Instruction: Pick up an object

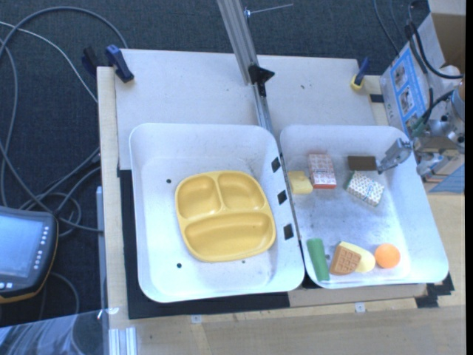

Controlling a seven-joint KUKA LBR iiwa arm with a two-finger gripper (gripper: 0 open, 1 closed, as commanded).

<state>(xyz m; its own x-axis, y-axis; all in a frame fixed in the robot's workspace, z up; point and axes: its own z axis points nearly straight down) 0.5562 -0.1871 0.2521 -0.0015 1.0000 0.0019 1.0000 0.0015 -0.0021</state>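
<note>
Two white bins are sitting side by side on the bench. The left bin is holding a yellow divided plate. The right bin is holding the smaller things: a green block at the near rim, a waffle-topped toy beside it, an orange ball, a patterned white box, a red-and-white box, a brown block and a yellow piece. The gripper is reaching in over the far right rim, just beside the brown block, gripping nothing; whether it is apart or together, I cannot tell.
</note>
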